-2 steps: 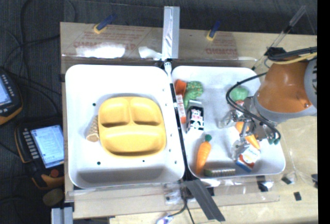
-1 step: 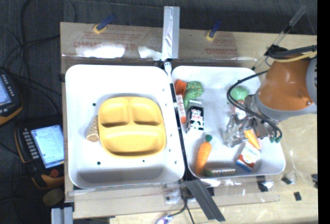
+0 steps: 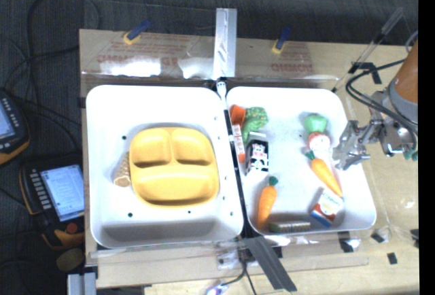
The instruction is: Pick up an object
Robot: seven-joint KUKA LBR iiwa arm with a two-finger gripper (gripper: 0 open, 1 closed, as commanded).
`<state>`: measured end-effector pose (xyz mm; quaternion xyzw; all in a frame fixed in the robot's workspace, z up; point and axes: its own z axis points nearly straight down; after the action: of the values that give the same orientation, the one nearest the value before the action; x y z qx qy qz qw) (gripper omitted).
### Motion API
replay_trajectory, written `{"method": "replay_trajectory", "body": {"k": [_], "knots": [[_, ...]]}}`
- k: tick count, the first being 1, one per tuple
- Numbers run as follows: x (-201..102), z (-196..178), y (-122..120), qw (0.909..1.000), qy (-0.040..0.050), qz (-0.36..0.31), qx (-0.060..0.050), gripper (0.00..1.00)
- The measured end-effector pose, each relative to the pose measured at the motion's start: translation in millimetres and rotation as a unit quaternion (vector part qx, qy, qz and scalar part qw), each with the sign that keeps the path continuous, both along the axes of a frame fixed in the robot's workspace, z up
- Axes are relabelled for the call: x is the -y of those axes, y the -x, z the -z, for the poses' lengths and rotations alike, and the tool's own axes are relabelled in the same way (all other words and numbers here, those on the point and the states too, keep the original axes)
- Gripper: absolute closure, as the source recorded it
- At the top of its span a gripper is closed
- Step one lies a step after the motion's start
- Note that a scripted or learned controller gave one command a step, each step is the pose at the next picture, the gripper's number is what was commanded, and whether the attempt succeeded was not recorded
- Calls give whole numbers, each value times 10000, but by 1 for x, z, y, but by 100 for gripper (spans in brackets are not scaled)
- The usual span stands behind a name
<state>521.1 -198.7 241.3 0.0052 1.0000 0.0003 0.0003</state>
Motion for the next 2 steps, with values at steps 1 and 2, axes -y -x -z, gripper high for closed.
{"method": "replay_trajectory", "body": {"k": [1,2], "knots": [[0,0,0,10000,-3,1,-2,0],[-8,149,-23,9994,0,344,-10,0]]}}
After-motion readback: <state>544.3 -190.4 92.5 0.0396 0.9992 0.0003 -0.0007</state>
